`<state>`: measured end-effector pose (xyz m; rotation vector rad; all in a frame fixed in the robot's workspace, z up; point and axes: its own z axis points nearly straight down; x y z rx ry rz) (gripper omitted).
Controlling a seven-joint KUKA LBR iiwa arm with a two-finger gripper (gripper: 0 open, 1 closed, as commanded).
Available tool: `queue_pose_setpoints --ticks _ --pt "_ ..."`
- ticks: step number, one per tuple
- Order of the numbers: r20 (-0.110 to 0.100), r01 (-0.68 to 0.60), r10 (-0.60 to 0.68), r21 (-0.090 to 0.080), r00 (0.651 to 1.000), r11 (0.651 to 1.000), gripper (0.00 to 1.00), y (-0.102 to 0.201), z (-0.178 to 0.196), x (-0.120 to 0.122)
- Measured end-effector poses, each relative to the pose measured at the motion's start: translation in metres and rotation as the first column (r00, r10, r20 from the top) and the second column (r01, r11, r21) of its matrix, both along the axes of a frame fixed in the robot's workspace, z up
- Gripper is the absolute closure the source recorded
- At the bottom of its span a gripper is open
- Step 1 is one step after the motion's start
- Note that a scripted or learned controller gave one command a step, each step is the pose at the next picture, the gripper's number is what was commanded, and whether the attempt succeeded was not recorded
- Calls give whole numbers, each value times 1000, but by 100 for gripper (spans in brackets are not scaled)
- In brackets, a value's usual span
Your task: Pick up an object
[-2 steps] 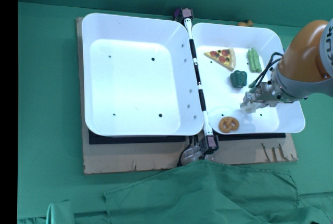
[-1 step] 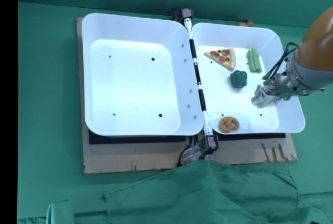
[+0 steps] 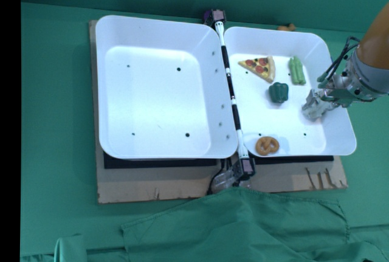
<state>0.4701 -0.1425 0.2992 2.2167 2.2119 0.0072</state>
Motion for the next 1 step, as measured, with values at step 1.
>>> queue_pose_setpoints --ticks 1 --pt "1 1 -1 -1 1000 1000 100 -10 50 4"
